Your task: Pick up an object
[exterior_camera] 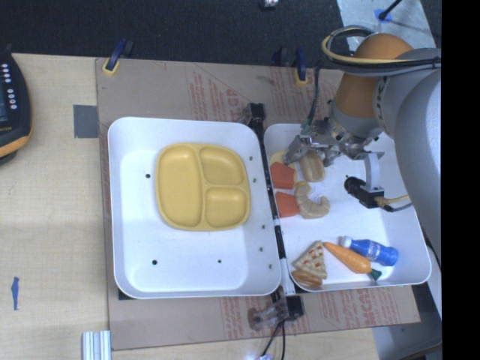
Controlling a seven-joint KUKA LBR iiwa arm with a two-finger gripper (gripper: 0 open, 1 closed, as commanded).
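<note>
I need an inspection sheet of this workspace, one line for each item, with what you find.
Surface: wooden bench with a cardboard sheet, bearing left bin and right bin.
Job's things: yellow divided plate in left bin; orange pieces, beige curved item, pizza slice, carrot, blue bottle in right bin.
Clutter: nothing seen.
Grippers: gripper low over the right bin's far end, above a tan item.
Cables: yellow cable looped near the wrist.
Surroundings: blue clamps, handheld controller.
</note>
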